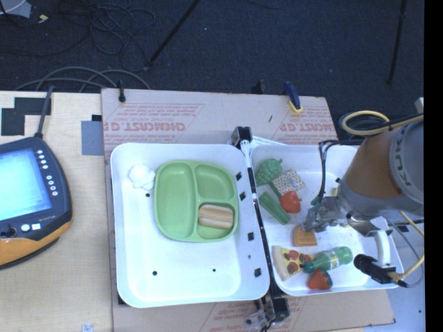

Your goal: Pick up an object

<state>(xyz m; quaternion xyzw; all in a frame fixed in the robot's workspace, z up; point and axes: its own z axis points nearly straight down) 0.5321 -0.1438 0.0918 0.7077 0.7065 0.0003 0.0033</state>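
My pincer hung low in the right bin, right of the frame's centre, directly over a small tan square block. The block sat just below and slightly left of my tip, touching or almost so; I could not tell which. Whether my pincer stood wide or narrow was hidden by my own wrist. The block was flat, orange-brown and roughly square, with no clear long axis. It lay between a red pepper above and a pizza slice below.

The cardboard sheet under the bins bears red print — "CHEMCAST" (upside down) — nothing else legible.
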